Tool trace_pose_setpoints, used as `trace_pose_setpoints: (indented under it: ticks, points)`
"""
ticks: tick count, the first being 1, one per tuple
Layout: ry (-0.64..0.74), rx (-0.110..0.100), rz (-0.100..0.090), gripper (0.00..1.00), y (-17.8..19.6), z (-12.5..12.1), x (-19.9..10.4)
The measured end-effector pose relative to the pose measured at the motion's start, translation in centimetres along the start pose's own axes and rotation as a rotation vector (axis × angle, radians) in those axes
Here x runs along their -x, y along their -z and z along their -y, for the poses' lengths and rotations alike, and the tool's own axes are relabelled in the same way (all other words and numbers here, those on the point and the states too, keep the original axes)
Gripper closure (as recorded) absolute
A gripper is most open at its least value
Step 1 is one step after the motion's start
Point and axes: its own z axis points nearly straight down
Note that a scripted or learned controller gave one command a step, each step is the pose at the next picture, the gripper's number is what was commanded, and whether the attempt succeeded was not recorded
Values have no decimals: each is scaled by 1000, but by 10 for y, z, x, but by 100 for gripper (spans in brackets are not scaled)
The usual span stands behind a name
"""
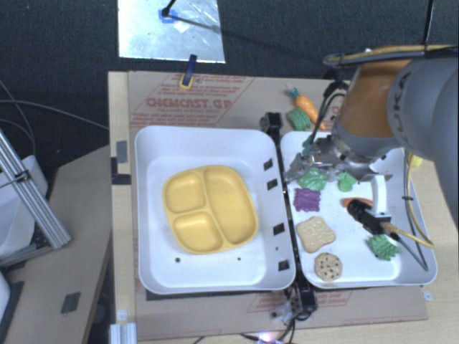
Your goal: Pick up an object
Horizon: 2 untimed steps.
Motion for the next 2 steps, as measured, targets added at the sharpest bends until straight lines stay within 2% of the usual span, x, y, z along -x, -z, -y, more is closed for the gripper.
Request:
trace_pose_setpoints:
  ticks: [1,2]
  points:
    - [-2,-4,0,0,116,38,-53]
    - [-2,-9,2,100,120,37,-50]
